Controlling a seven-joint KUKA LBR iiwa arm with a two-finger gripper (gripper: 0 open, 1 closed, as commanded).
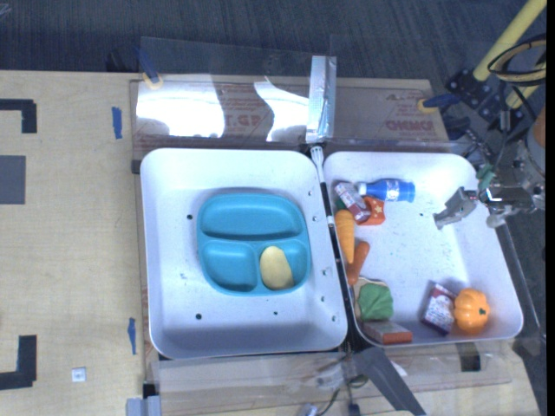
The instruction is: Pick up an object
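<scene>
Beside the pumpkin (472,310) lies a packet (439,307), pincer (464,204) well apart.

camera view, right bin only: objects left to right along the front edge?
Green toy → red block → purple packet → orange pumpkin. The tool hovers farther back, near the right bin's right wall.

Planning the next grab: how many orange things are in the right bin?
3. A small pumpkin in the near right corner, a carrot along the left wall, and an orange packet below the bottle. More may hide under the pile.
</scene>
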